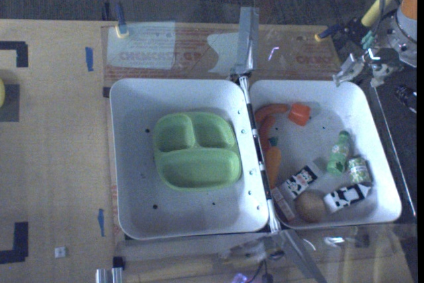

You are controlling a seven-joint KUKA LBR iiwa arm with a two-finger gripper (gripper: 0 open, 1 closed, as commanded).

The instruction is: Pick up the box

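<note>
We're in the approach: the gripper (363,67) hangs released, grasping nothing, at the right bin's (387,162) one o'clock corner. The cow-print box (346,197) lies at five o'clock; next we need a descent there.

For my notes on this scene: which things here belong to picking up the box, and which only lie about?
For the job:
- milk box
- second milk box
- gripper

Lying about:
- green plate
- carrot
- green bottle
- orange cup
- potato
</note>
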